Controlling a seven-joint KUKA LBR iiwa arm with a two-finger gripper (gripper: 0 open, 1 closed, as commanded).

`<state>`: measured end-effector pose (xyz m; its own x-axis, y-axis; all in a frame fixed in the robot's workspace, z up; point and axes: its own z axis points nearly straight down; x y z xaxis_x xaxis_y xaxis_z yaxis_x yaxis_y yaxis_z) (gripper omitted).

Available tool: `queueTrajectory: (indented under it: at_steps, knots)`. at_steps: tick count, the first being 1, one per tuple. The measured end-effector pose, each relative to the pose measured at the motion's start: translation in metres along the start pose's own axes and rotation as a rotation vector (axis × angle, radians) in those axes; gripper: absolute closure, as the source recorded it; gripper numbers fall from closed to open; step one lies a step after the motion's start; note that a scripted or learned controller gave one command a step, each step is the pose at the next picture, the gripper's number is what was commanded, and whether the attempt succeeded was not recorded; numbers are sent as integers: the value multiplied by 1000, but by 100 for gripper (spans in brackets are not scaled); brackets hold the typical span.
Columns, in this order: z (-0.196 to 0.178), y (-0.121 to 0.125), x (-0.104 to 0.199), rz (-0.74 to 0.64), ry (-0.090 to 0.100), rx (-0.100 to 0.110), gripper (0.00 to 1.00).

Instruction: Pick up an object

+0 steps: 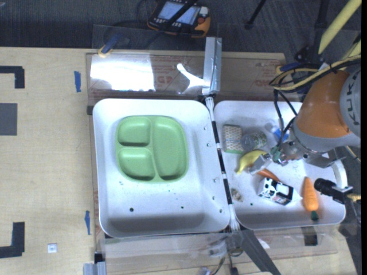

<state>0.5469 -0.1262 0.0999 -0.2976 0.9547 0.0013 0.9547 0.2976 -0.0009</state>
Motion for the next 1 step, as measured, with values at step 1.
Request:
queueTrajectory:
  at_steps: [1]
  knots:
    - [13,-9,13,-23,-5,-6,0]
